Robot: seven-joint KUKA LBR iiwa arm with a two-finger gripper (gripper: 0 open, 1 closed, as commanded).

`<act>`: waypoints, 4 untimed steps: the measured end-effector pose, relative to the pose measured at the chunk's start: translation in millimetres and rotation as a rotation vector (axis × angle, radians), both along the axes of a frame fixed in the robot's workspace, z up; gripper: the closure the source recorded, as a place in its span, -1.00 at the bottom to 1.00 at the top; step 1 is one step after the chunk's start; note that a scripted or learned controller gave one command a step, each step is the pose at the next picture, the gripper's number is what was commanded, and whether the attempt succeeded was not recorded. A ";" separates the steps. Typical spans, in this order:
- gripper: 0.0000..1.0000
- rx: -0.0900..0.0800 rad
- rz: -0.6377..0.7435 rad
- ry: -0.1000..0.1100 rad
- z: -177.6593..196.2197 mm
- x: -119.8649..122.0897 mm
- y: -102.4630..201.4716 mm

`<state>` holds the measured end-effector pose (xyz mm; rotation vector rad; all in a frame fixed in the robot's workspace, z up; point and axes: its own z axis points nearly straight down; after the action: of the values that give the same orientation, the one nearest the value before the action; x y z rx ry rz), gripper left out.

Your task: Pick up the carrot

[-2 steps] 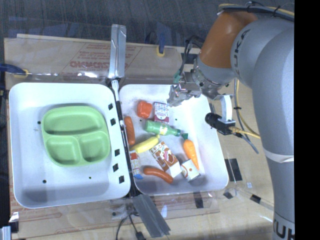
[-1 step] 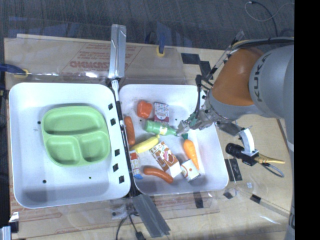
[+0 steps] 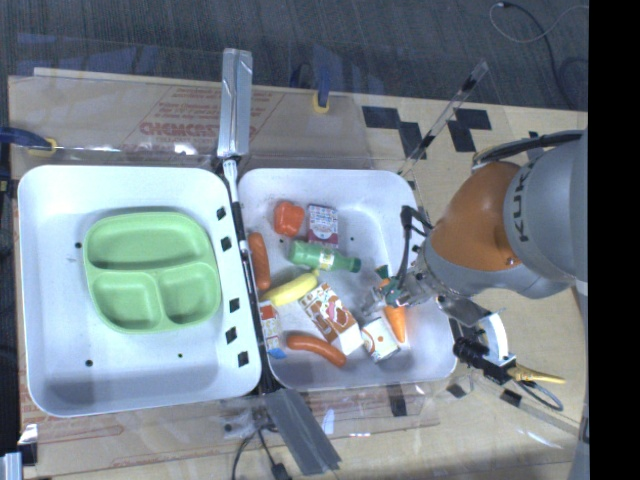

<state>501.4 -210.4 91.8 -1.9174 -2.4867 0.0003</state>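
Claw [image 3: 391, 294]: low in the right bin, under the orange wrist band; fingers hidden by the wrist, so width impossible to tell.
Carrot [image 3: 397, 321]: directly below the claw tip, touching or nearly so, orange with green at the top end; not visibly clamped.
Small carton [image 3: 378, 340]: just beside the carrot, to the lower left of the claw, white and red, tilted.
Snack box [image 3: 331, 318]: left of the claw, flat on the bin floor, white with red print.
Banana [image 3: 291, 290]: farther left, yellow, lying aslant.
Green bottle [image 3: 324, 258]: up and left of the claw, on its side.
Maroon packet [image 3: 322, 223]: above the bottle, well up-left of the claw.
Orange pepper [image 3: 288, 218]: beside the packet, farther left again.
Sausages [image 3: 316, 348]: one down-left of the claw near the bin's front wall, another along the left wall.
Right bin [image 3: 350, 180]: around the claw, white, shallow.
Left bin [image 3: 50, 268]: well apart to the left, holding a green divided tray [image 3: 152, 271].
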 end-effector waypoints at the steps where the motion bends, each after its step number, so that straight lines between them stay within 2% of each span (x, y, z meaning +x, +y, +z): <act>1: 1.00 -0.001 0.005 -0.001 10.0 0.9 0.3; 2: 1.00 -0.002 0.283 -0.003 12.7 11.6 1.4; 3: 1.00 -0.001 0.145 -0.002 115.4 26.8 61.1; 4: -1.00 -0.001 0.145 -0.001 115.1 26.6 60.8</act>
<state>527.9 -149.6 206.9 -1.7335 -2.6202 0.0004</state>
